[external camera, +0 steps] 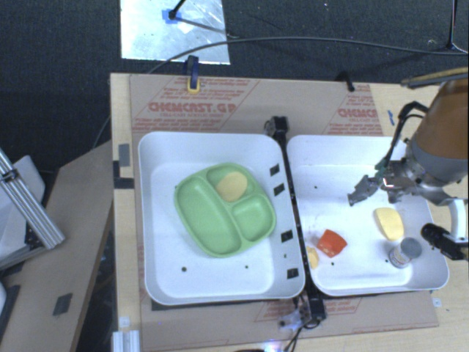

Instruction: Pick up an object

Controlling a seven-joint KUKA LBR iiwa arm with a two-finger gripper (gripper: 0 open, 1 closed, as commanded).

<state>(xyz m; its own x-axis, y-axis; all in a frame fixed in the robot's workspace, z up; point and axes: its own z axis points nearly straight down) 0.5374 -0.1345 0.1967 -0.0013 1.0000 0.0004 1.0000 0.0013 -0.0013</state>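
Note:
My gripper (pixel 364 191) hangs over the right bin (pixel 330 163), pointing left, with nothing seen between its tips. Just below and right of it lies a pale yellow piece (pixel 389 223). A red-orange object (pixel 331 243) rests near the bin's front, with a small yellow bit (pixel 313 257) at its left against the wall. A small grey cylinder (pixel 404 254) stands in the front right corner. In the left bin (pixel 165 270) sits a green divided plate (pixel 223 210) with a yellow object (pixel 233 186) in its upper compartment.
A black divider with clips (pixel 288 200) runs between the two bins. The arm's orange band (pixel 448 123) and grey wrist stand over the right bin's far right side. A black bracket (pixel 443 240) sticks out at the right rim.

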